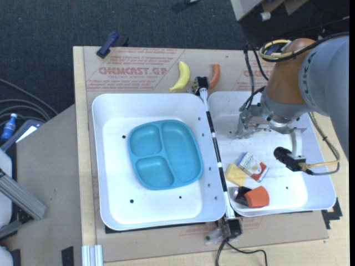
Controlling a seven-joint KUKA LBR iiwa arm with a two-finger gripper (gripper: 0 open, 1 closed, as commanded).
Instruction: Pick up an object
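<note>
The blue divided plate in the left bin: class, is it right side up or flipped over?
Right side up: the blue divided plate shows its three hollow compartments facing upward.

Bright, even overhead light with soft shadows; white bins (111, 204) nearly glare, and fine detail is slightly soft.

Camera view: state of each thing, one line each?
Blue tray: flat in the left bin, compartments bare.
Orange block: lying in the right bin, near corner.
Yellow block: lying beside a small packet.
Banana: on the bench behind the bins.
Gripper: low over the right bin's far end, apart from the blocks.
</note>
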